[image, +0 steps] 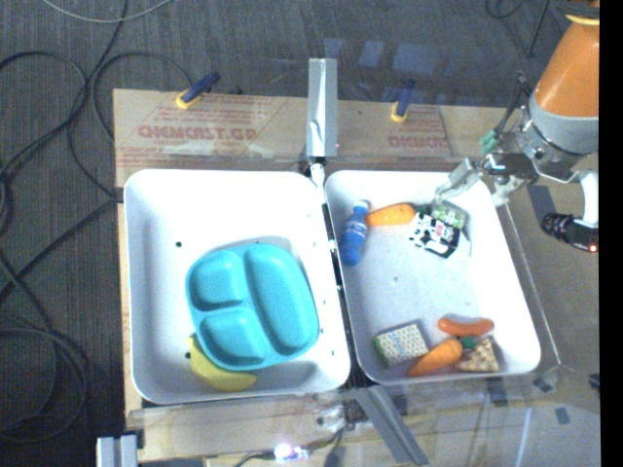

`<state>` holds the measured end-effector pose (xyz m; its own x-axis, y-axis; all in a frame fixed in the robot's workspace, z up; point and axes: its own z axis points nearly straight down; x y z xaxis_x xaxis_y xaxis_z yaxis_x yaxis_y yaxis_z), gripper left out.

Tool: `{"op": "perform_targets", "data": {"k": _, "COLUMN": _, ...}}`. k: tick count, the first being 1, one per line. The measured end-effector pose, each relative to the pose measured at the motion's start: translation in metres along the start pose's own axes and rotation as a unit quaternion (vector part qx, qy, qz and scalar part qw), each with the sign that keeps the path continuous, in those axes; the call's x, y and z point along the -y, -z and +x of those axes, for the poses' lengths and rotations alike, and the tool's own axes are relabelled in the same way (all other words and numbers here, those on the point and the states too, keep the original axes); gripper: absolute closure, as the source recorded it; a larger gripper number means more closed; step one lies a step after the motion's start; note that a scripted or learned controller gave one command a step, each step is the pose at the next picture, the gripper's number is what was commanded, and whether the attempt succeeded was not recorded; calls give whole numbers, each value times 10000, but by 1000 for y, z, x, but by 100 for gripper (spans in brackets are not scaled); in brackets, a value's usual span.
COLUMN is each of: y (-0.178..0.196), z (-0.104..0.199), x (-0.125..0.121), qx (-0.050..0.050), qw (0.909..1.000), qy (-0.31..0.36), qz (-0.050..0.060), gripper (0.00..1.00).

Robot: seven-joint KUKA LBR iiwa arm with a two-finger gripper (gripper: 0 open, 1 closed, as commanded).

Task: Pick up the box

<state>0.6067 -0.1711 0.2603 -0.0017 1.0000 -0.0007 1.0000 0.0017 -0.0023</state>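
Note:
A small black-and-white box (438,231) with coloured print lies tilted in the upper part of the right bin (521,290). My gripper (456,191) hangs right over the box's upper right corner, coming in from the right under the orange band of the arm (574,61). Its tip looks to be at or touching the top edge of the box. A second, flat box with a green checked face (401,341) lies near the front edge of the same bin.
An orange carrot (392,215) and a blue bottle (352,233) lie left of the black-and-white box. A red sausage (465,326), another carrot (435,357) and a waffle (479,357) sit at the front right. The left bin (156,261) holds a blue divided tray (253,305) over a banana (219,372).

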Motion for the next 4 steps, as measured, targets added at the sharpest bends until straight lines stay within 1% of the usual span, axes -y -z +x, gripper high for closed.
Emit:
{"op": "perform_targets", "data": {"k": 1, "y": -98, "z": -23, "x": 67, "qx": -7, "qw": 10000, "qy": 22, "qz": 5, "gripper": 0}}
{"op": "perform_targets", "data": {"k": 2, "y": -152, "z": 32, "x": 119, "qx": -14, "qw": 9992, "qy": -404, "qz": 15, "gripper": 0}}
{"op": "perform_targets", "data": {"k": 3, "y": -171, "z": 69, "x": 120, "qx": 22, "qw": 9990, "qy": -436, "qz": -61, "gripper": 0}}
{"op": "perform_targets", "data": {"k": 4, "y": -162, "z": 70, "x": 119, "qx": 7, "qw": 9990, "qy": -433, "qz": -66, "gripper": 100}}
